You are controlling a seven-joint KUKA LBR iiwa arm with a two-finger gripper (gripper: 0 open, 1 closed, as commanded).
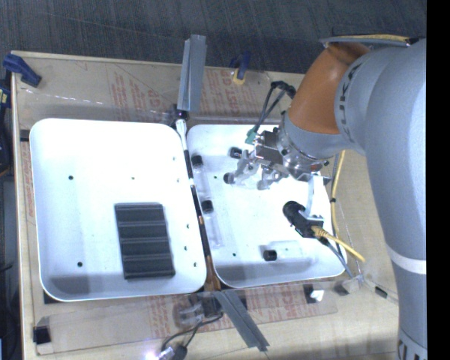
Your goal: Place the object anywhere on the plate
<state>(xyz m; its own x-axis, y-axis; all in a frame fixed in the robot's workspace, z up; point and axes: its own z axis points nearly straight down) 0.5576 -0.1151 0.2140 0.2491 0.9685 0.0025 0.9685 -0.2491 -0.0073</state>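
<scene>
A black ribbed rectangular plate [144,240] lies flat in the left bin [60,148], toward its front. My gripper [232,166] hangs over the back half of the right bin [240,272], pointing left, far from the plate. Its two dark-tipped fingers [229,178] stand apart, and I see nothing between them. A small pale block with a black end [280,253] lies near the front wall of the right bin, in front of the gripper and apart from it.
Two small black knobs [206,205] sit along the divider between the bins. A grey metal bar [190,73] stands behind the bins and another [244,325] lies in front. The arm [375,126] covers the right side.
</scene>
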